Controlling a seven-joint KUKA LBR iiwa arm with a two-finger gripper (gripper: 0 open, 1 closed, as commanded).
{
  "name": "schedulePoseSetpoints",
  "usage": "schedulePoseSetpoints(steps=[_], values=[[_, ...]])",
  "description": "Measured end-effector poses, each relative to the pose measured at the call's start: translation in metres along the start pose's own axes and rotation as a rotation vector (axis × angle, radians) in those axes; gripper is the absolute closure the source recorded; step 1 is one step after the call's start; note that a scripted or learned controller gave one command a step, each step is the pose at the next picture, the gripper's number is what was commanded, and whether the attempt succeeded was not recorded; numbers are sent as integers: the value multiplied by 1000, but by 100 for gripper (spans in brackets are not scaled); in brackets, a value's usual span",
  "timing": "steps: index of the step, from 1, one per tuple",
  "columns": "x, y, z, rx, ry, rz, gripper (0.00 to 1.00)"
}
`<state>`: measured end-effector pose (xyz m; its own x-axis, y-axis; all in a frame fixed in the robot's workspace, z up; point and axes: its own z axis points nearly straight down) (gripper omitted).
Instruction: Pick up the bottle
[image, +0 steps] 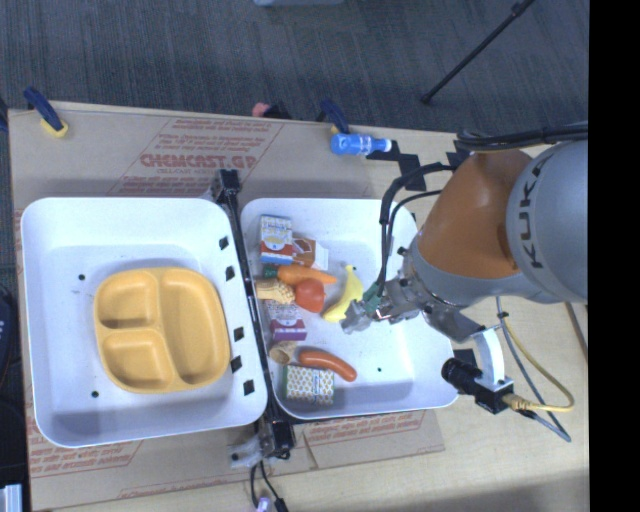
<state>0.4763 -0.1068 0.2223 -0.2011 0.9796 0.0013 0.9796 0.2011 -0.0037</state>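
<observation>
The right bin (400, 225) holds a cluster of toy foods along its left side. Among them lies a small white item with a purple label (288, 328), possibly the bottle; I cannot tell for sure. My gripper (357, 318) hangs low in the middle of this bin, with its tip just below the lower end of a yellow banana (348, 290). It sits to the right of the purple-labelled item, apart from it. The grey and orange arm (480, 235) covers the bin's right part.
Around the gripper lie a red tomato (310, 296), an orange carrot (305, 274), a carton (276, 238), a sausage (326, 363) and a patterned box (308, 385). The left bin (50, 250) holds a yellow divided plate (160, 328). A blue clamp (355, 145) sits behind the bins.
</observation>
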Motion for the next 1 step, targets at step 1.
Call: schedulePoseSetpoints(steps=[1], values=[[-43, -9, -152, -4, -4, -133, 100]])
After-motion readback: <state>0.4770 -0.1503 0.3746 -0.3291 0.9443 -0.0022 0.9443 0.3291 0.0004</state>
